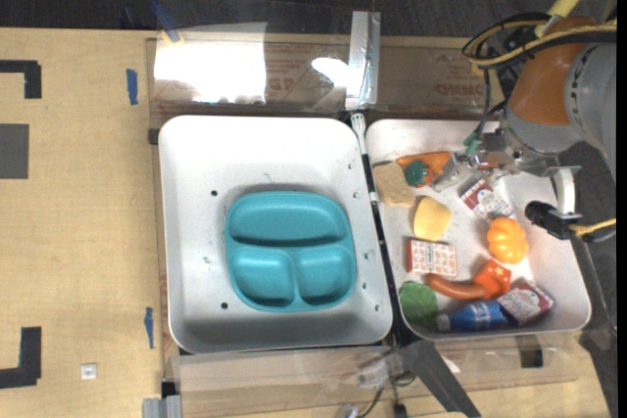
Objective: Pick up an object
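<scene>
The gripper (477,155) is lowered over the right bin (578,294); its state cannot be told; the nearby carrot (423,162) is judged light, rigid, slippery; a mid-body grasp is advised.
</scene>
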You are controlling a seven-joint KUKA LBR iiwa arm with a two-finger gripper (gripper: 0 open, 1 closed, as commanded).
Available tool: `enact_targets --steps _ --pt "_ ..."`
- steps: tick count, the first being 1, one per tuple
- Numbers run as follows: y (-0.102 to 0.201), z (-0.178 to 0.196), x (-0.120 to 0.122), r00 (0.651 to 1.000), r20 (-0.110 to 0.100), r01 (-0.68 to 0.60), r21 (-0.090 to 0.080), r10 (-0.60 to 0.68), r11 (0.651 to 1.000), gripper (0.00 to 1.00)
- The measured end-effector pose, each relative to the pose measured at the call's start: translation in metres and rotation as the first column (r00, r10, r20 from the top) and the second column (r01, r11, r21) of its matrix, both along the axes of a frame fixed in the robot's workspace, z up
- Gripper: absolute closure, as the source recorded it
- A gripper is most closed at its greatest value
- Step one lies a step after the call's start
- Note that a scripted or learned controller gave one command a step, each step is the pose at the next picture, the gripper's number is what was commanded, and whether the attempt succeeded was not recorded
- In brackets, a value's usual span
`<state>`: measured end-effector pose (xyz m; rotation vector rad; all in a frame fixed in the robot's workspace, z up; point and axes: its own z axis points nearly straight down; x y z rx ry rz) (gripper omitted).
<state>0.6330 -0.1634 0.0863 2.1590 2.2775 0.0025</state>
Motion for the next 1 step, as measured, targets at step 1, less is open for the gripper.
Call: enact_targets --steps 1 --pt "0.0222 0.0004 -0.0053 1.000 -0.002 -0.028 0.001 0.028 1.000 0.00"
